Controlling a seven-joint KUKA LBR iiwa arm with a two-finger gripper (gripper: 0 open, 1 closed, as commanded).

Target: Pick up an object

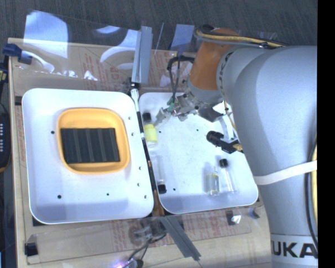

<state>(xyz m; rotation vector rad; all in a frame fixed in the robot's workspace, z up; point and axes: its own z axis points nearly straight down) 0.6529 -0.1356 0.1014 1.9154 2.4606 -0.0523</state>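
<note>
My claw (173, 110) hangs over the far end of the right bin (243, 197), towards that bin's left wall. It sits at the end of my grey arm (268, 110), with the orange band (209, 60) just behind it. From this slanted view the tip is a tangle of small metal parts. I cannot tell whether the claw is open or closed, or whether it holds anything. Just beside the tip, towards the wall between the two bins, lies a small black piece (147, 116). A little nearer the camera lies a yellow piece (150, 134), close against that same wall. Both sit near the claw, but I cannot tell whether it touches either one. Further along the wall, well apart from the claw, a slim clear tube (158, 172) lies lengthwise with a dark end at the near side. Towards the near right corner of this bin two clear bottles (213, 182) lie side by side, and the right one has a black cap (223, 162) pointing away from the camera. The left bin (30, 149) holds a yellow tray (92, 118) with a black ridged insert (90, 145) set in its middle, well apart from my claw.
</note>
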